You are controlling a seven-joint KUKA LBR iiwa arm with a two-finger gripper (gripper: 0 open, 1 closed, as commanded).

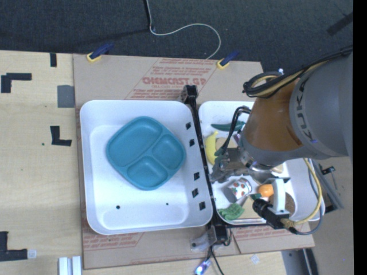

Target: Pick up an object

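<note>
A blue divided plate (pixel 147 152) lies in the left white bin (pixel 97 171). The right bin (pixel 226 109) holds small items: a yellow banana-like piece (pixel 211 145), a green leafy piece (pixel 231 212), an orange piece (pixel 266 191) and a white and grey item (pixel 238 188). My gripper (pixel 228 171) hangs low over the left part of the right bin, just above the white and grey item and beside the yellow piece. The grey and orange arm (pixel 287 116) covers most of that bin.
A black divider (pixel 199 153) runs between the two bins. Both bins stand on a cardboard sheet (pixel 172 79) on the wooden bench. A white cable (pixel 183 30) loops across the dark floor behind. Black cables (pixel 269 83) hang off the arm.
</note>
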